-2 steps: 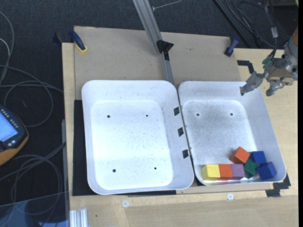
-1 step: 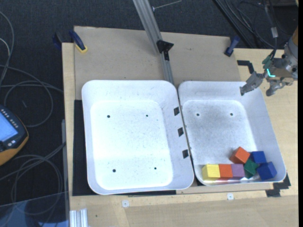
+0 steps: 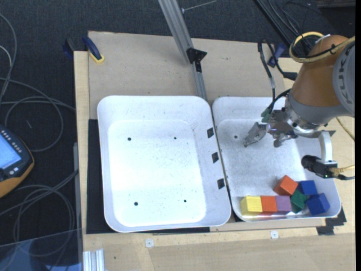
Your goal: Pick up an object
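Several coloured blocks lie along the front edge of the right bin (image 3: 237, 168): a yellow block (image 3: 252, 204), an orange-red block (image 3: 268, 204), a purple block (image 3: 283, 202), an orange block (image 3: 287, 185), a green block (image 3: 298, 199) and two blue blocks (image 3: 313, 197). My gripper (image 3: 265, 138) hangs over the middle back of this bin, well behind the blocks. Its two fingers (image 3: 252, 136) are spread apart with nothing between them.
The left bin (image 3: 113, 168) lies beside the right one, with small black clips along their shared wall. A slanted metal rail (image 3: 180, 33) runs down from the top to the bins' back edge. Cables lie on the floor at left.
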